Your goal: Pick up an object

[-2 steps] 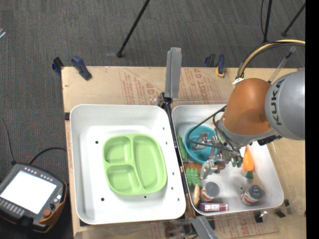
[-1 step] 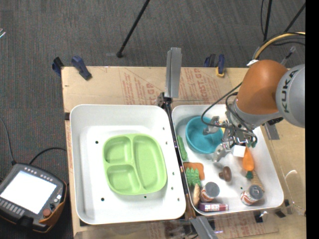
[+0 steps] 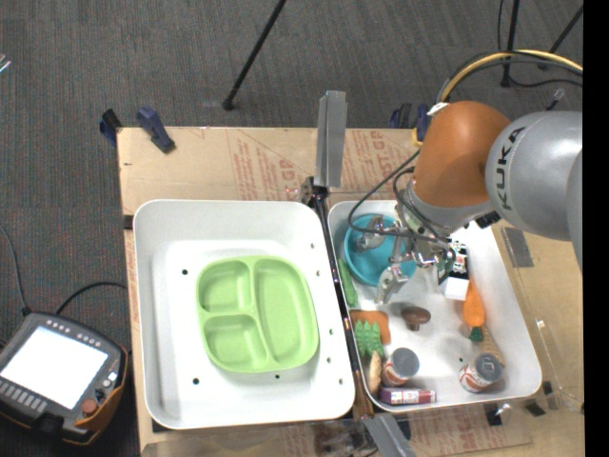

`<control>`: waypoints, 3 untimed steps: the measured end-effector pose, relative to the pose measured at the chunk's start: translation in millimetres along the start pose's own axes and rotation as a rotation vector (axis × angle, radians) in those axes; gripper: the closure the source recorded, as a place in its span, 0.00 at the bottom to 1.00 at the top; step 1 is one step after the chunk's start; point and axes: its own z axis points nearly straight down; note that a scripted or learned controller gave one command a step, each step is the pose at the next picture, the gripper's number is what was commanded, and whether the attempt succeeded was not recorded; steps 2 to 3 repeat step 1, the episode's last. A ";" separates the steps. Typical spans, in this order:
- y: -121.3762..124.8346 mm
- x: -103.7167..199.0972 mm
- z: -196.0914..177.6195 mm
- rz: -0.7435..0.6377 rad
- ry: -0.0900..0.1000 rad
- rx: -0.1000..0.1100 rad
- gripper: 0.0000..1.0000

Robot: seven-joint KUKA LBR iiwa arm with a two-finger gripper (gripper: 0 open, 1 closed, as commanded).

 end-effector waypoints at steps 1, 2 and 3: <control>-33.1 61.1 0.0 0.127 -0.020 0.002 0.00; -33.1 61.1 0.0 0.127 -0.020 0.002 0.00; -33.1 61.1 0.0 0.127 -0.020 0.002 0.00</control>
